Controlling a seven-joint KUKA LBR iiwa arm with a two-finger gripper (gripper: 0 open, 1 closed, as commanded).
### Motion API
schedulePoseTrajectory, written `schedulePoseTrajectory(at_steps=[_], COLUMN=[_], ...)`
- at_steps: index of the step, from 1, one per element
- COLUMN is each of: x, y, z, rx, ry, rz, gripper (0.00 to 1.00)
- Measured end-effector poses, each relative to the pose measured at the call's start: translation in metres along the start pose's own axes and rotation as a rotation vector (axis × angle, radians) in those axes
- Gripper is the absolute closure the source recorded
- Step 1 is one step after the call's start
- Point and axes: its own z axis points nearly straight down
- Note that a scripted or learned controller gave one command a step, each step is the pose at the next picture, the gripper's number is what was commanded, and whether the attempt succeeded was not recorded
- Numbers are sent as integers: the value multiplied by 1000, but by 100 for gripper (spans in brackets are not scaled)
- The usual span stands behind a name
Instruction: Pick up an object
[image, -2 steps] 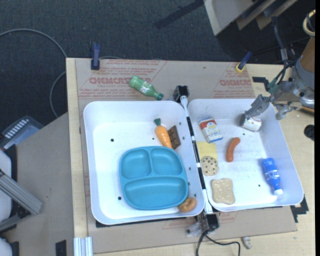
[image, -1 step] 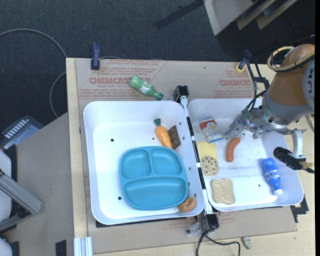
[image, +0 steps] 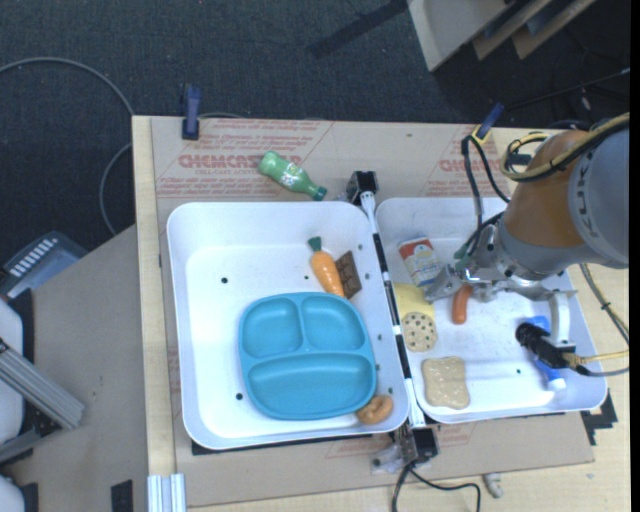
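Down at the near edge I see a croissant (image: 376, 408) tucked against the blue divided plate (image: 305, 356) in the left bin (image: 200, 300). Over in the right bin (image: 500, 385), my gripper (image: 452, 284) hovers right over a small orange sausage (image: 459, 305); I cannot tell whether its fingers are apart or together. Toast (image: 446, 383) and a cheese wedge (image: 412, 316) sit nearby.

open white floor along the left bin's (image: 200, 300) left and upper parts, blue divided plate (image: 305, 355) filling its lower middle, carrot (image: 327, 272) and brown block (image: 348, 272) near the divider, right bin (image: 590, 395) crowded by arm (image: 560, 205), cheese wedge (image: 413, 318), bread slice (image: 446, 382)
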Motion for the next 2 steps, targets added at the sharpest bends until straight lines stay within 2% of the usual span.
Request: schedulePoseTrajectory(at_steps=[1,2], x=[0,58], y=[1,18], z=[-10,-101], rx=[-3,-3], ry=[-1,0], rz=[1,-2], gripper=[100,100])
